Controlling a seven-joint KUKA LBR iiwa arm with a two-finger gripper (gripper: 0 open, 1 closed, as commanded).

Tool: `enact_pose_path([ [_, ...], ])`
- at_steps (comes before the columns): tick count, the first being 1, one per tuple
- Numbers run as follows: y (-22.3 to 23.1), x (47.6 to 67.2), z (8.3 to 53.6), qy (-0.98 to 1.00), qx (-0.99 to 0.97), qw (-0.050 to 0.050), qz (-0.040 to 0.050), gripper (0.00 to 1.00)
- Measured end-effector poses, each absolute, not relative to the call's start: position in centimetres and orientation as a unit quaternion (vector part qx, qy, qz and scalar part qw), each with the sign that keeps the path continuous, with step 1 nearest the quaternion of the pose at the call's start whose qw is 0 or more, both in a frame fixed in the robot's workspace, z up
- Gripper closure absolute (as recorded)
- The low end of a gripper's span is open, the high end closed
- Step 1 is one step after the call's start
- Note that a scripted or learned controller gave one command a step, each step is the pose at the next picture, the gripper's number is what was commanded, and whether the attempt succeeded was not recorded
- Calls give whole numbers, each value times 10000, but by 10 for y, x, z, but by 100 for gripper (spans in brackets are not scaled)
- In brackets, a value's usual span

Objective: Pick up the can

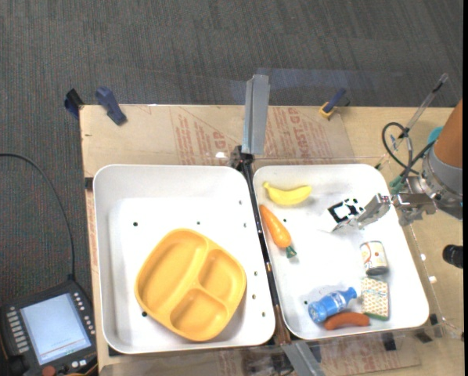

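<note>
Surface (179,135): brown board on grey carpet, bearing two shallow white bins. Arm: entered from the right, wrist low over the right bin (328,327), near its far right corner. Hand (369,212): metallic; finger spread cannot be told, nothing seen held. Can (373,258): small cylinder, pale label, lying just below the hand. Left of the hand: smooth yellow banana (288,194), orange carrot (277,229). Left bin (109,210): glossy yellow divided plate (190,283).

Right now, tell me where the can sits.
The can lies in the right bin, near its right wall, just above the patterned packet and below the gripper.
</note>
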State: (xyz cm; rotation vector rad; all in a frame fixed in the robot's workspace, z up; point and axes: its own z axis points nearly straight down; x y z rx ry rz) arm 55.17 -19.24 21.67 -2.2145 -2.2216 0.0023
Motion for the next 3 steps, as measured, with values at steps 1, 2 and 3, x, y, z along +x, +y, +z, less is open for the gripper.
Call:
enact_pose_path([
  [1, -206, 535, 86, -6868, -7269, 50, -13, 0],
  [2, -209, 534, 95, -6843, -7292, 54, -1, 100],
  [3, -145, 555, 174, -6365, -7713, 17, 8, 100],
])
